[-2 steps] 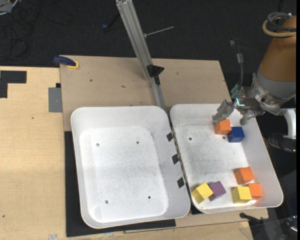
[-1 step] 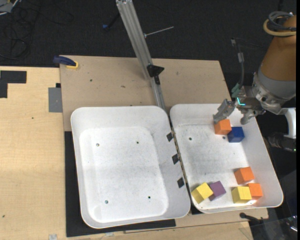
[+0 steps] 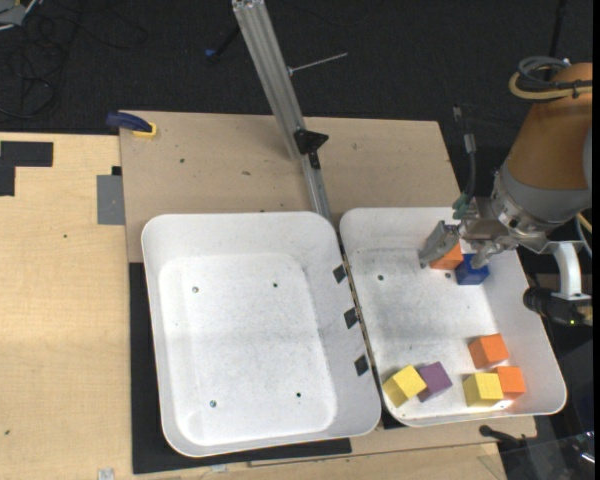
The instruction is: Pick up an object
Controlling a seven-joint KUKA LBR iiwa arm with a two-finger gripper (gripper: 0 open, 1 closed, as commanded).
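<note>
Pale wooden bench carries two shallow white plastic bins side by side, with a slanted aluminium rail rising behind them. In the right bin, the grey two-finger gripper is down near the far right corner; whether it is wide, narrow or holding cannot be told. A small orange block lies directly under it, touching a blue block. Along the near edge lie a yellow cube, purple cube, second yellow cube and two orange cubes. The left bin adjoins.
</note>
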